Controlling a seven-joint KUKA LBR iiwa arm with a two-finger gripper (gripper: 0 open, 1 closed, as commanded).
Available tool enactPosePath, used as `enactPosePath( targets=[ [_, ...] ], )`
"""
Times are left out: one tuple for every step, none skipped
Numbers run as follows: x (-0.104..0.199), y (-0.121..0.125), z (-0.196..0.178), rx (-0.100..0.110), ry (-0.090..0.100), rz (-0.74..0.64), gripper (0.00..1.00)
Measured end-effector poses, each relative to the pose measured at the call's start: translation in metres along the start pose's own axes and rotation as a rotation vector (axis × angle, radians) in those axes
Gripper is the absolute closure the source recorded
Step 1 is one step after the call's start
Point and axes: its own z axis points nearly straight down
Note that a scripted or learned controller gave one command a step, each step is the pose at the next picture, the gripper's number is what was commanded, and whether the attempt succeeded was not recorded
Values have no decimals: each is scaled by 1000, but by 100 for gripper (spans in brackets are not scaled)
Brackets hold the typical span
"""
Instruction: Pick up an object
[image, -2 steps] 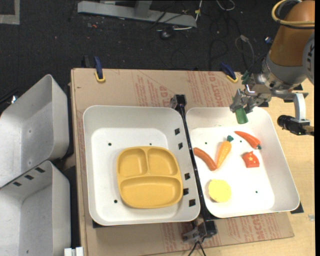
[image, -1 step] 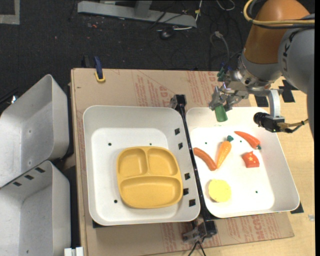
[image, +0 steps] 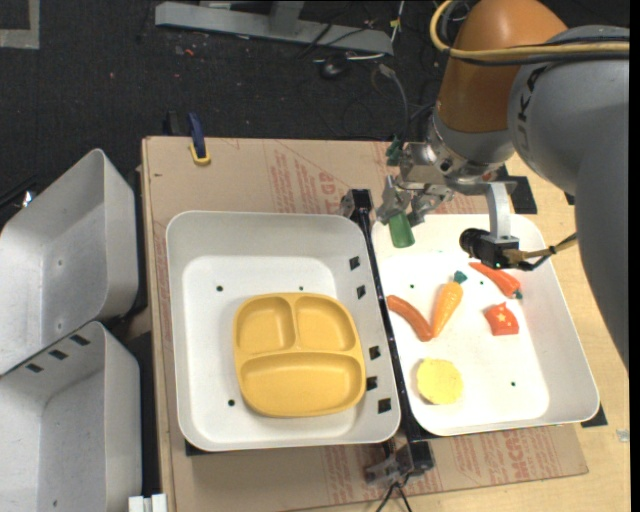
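Nearest the lens, a flat round yellow disc (image: 439, 381) lies at the near end of the right-hand shallow white bin (image: 525, 375), while at that bin's far left corner the two-finger gripper (image: 404, 212) is clamped on the upper end of a small green cylinder-shaped piece (image: 402, 235). The green piece hangs tilted below the fingers, close to the divider between the bins; from this angle it is hard to say whether its lower end touches the bin floor or is just clear of it.

Toward the middle of the same bin, a curved orange-red sausage-shaped toy (image: 408, 315) and an orange toy carrot with a green top (image: 447, 303) lie side by side, their near ends meeting in a V. Right of them are a slim red chilli-shaped toy (image: 497, 278) and, just nearer the camera, a small red wedge (image: 502, 319). All four sit well apart from the gripper.

The grey arm with its orange band (image: 495, 60) comes down from the upper right.

The left-hand shallow white bin (image: 205, 300) holds a yellow plastic plate with three compartments (image: 298, 353), lying flat. Both bins rest on a brown board (image: 260, 165), with two more white bins (image: 60, 270) off its left side
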Motion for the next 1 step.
enactPosePath(
  targets=[
    [59, 0, 15, 1, 0, 0, 100]
  ],
)
